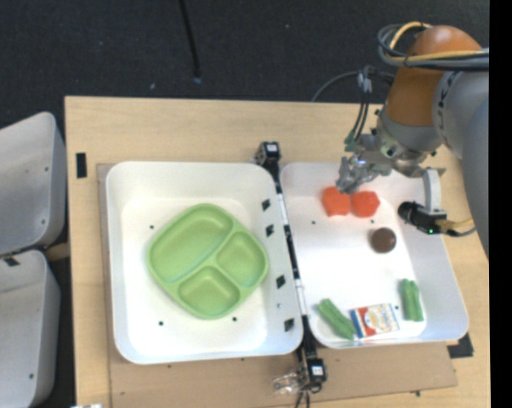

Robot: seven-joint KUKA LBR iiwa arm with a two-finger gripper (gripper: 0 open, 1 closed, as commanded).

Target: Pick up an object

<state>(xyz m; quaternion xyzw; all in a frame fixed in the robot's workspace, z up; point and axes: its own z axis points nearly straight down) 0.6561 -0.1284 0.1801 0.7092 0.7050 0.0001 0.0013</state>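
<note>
Right above the orange block (350, 202), the claw (355, 179) hangs; its opening I cannot tell. Off-centre, it could nudge the block aside.

Two shallow white bins are seen side by side on a wooden bench (86, 126). In the left bin (120, 313) a green divided plate (207, 260) with three compartments is laid near the middle.

In the right bin (443, 304) two orange pieces (350, 202) are set touching each other near the far edge. The gripper (355, 178) is lowered directly over them, its tip just at their upper edge; whether anything is gripped cannot be told. A brown round object (383, 240) is placed apart, to the right of the orange pieces. Along the near edge a green stick (334, 318), a small printed packet (375, 320) and a second green stick (411, 300) are noted, the packet between the two.
</note>
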